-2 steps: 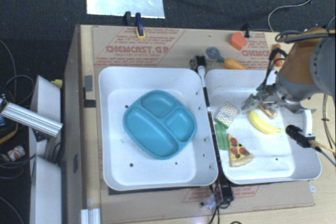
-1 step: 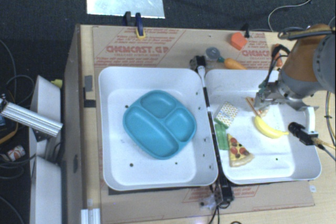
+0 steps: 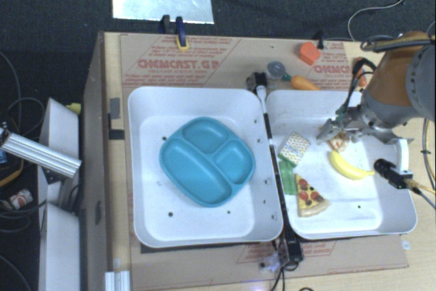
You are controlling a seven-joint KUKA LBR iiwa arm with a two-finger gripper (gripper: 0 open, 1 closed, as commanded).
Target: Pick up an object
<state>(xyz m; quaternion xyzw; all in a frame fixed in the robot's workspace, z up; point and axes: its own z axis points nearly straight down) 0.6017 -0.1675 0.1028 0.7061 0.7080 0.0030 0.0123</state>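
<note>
My gripper [image 3: 336, 129] hangs low over the upper middle of the right bin [image 3: 381, 218], with the arm coming in from the right. Directly under its tip lies a small brown and white object [image 3: 338, 142], partly hidden by the gripper; I cannot tell whether the two touch. A yellow banana [image 3: 350, 166] lies just below and to the right of it. Further left in the same bin are a white and green checkered piece [image 3: 294, 146], a green item [image 3: 287, 178] and a pizza slice [image 3: 310, 197].
The left bin [image 3: 153, 215] holds a blue divided plate [image 3: 206, 160]. On the board behind the bins sit an orange block [image 3: 308, 53], a carrot [image 3: 304, 84] and a grey disc [image 3: 276, 69]. A black divider [image 3: 271, 153] runs between the bins.
</note>
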